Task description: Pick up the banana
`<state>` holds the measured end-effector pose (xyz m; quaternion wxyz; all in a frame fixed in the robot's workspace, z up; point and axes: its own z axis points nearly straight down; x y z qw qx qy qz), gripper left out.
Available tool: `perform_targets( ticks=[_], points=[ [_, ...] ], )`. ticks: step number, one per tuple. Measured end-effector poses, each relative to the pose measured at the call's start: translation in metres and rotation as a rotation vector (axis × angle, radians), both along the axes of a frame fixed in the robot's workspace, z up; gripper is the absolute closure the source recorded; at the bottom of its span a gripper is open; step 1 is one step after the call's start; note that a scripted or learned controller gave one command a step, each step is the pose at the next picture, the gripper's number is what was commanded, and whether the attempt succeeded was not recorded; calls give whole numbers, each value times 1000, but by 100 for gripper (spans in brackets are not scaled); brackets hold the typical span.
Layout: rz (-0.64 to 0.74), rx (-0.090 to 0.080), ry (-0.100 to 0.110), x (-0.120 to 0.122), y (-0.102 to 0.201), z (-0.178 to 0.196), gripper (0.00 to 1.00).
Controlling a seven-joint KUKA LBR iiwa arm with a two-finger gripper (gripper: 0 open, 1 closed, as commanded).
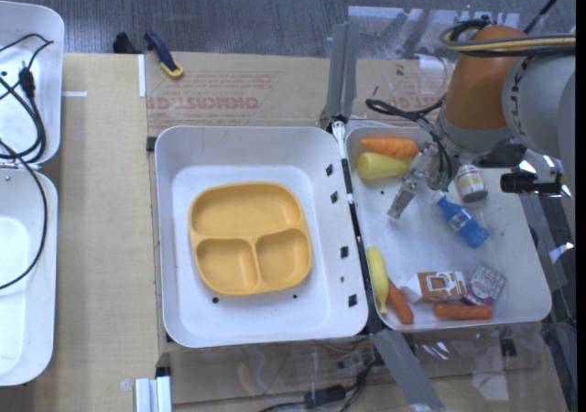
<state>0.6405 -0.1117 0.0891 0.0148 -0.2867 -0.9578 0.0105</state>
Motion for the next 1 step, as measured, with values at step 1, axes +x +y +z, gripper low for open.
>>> perform_targets(
  ticks=[1],
  points=[
    [-131, 2, 3, 1, 5, 0, 0]
  ],
)
